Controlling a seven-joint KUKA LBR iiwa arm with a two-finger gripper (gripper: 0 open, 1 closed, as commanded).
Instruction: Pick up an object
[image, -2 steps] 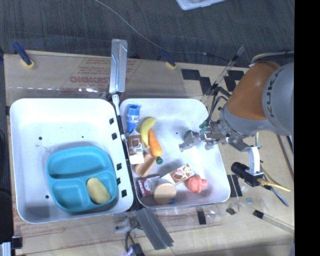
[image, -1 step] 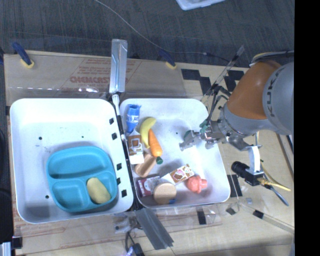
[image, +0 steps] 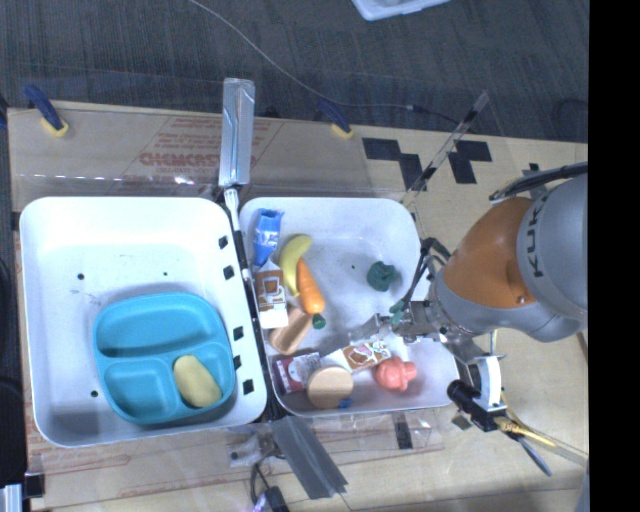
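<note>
End effector (image: 392, 322): low over the right bin (image: 345, 215), by its right wall; whether it is open or closed cannot be told.
Snack packet (image: 365, 354): just below-left of it.
Pink toy (image: 396, 374): just below.
Green lump (image: 382, 275): just above.
Carrot (image: 310, 287): left.

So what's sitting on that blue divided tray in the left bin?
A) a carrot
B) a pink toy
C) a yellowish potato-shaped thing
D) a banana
C: a yellowish potato-shaped thing lies in the lower right compartment of the blue tray; the banana and carrot are in the right bin.
</note>
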